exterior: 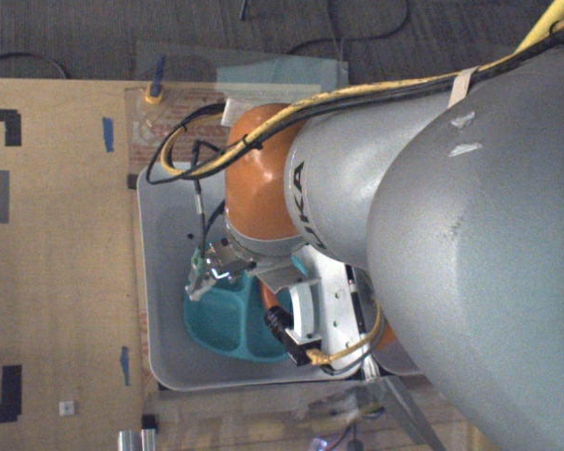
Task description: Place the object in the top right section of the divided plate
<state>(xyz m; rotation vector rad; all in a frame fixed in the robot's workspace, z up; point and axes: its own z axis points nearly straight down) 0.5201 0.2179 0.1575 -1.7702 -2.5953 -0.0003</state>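
While tool (205, 275) hovers, divided plate (227, 322) beneath

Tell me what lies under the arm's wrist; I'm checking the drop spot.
A teal divided plate in a white bin. The arm covers the plate's right part.

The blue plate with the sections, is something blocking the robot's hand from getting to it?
Nothing visible does. The gripper hangs right over the left edge of the teal divided plate in the white bin. The arm hides the plate's right side, so that part can't be checked.
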